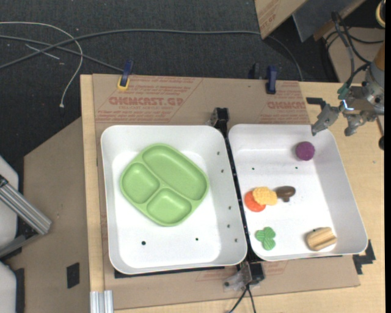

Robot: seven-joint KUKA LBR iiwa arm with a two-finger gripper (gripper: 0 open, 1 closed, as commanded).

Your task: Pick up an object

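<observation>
Two white bins (293,137) are set on cardboard; the gripper (338,122), fingers apart, is held above the purple ball (305,150).

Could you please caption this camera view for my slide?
Open gripper above right bin's far corner, near purple ball; green plate in left bin.

Arm (376,73): cut off by the right edge at three o'clock, with the wrist alone in frame. Cardboard box (278,15) and grey sheet (311,21): cropped by the top edge at one o'clock. Brown item (285,193) beside the orange-and-yellow piece (261,198) in the right bin (348,202): too small to identify.
</observation>
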